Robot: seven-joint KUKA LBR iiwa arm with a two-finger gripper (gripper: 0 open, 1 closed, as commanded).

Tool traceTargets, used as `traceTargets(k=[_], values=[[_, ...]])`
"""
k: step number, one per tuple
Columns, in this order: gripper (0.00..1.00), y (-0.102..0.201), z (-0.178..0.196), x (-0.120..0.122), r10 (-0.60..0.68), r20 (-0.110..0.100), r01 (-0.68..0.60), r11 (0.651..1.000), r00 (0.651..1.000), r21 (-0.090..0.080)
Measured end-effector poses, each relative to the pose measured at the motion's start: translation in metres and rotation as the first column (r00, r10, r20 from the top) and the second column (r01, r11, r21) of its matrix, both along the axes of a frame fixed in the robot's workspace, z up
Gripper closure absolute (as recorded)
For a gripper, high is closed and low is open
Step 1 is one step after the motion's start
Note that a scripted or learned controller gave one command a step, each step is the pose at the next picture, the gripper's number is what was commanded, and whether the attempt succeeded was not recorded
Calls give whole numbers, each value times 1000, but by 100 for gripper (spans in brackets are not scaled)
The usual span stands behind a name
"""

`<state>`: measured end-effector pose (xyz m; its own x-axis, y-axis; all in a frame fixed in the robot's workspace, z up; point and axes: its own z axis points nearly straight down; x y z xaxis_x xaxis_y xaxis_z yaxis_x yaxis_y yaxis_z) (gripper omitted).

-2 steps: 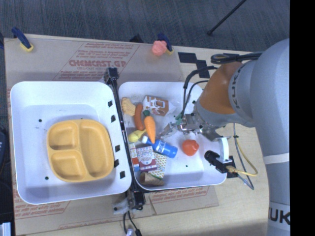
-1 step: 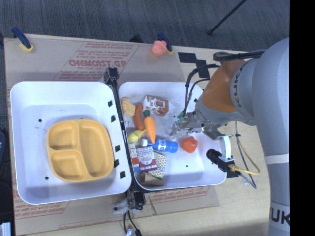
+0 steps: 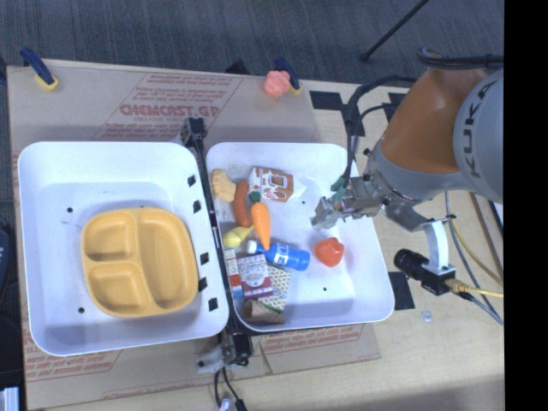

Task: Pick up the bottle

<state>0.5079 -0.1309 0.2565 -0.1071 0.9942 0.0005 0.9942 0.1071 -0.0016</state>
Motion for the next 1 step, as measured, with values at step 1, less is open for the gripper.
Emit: traceTargets(k=[1], values=[[100,-6,-14,-32,308,-2,-308,951,951,2]])
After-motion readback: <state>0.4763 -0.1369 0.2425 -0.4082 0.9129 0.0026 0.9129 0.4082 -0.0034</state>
